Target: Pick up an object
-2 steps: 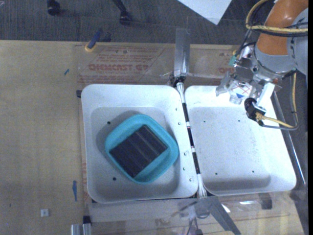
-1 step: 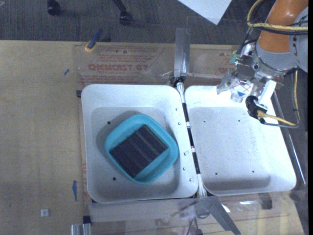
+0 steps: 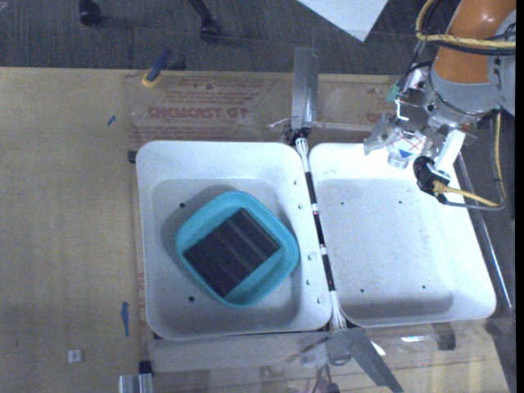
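Arm poised over the right bin's far edge.
The pincer (image 3: pixel 399 147) holds nothing visible, its state unclear; a turquoise tray (image 3: pixel 237 246) lies in the left bin (image 3: pixel 155 170).

The right bin (image 3: pixel 409 252) offers a bare white floor, reachable from above anywhere within its rim. In the left bin (image 3: pixel 155 219), a teal container (image 3: pixel 237 248) with a dark ridged insert fills most of the floor, leaving narrow strips along the walls. The gripper (image 3: pixel 401 150) hangs over the right bin's far rim, seemingly clear of it. A raised divider (image 3: pixel 315 219) separates the bins.
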Controlling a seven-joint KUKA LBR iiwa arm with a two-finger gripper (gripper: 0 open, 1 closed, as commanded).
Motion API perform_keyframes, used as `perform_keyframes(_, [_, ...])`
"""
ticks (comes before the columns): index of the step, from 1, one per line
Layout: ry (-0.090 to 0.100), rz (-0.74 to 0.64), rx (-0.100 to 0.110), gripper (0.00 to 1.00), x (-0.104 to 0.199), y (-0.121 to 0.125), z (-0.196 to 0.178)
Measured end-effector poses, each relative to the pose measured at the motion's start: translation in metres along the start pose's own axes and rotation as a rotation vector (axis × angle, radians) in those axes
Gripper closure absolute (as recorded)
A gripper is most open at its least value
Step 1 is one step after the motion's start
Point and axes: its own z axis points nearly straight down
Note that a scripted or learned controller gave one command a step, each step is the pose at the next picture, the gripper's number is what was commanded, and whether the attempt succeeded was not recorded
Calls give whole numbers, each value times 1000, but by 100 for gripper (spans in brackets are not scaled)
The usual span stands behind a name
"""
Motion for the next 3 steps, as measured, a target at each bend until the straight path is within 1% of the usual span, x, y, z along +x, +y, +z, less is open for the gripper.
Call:
perform_keyframes(1, [4,22,0,100,25,26,32])
perform_keyframes(3, [0,17,-3,100,27,27,13])
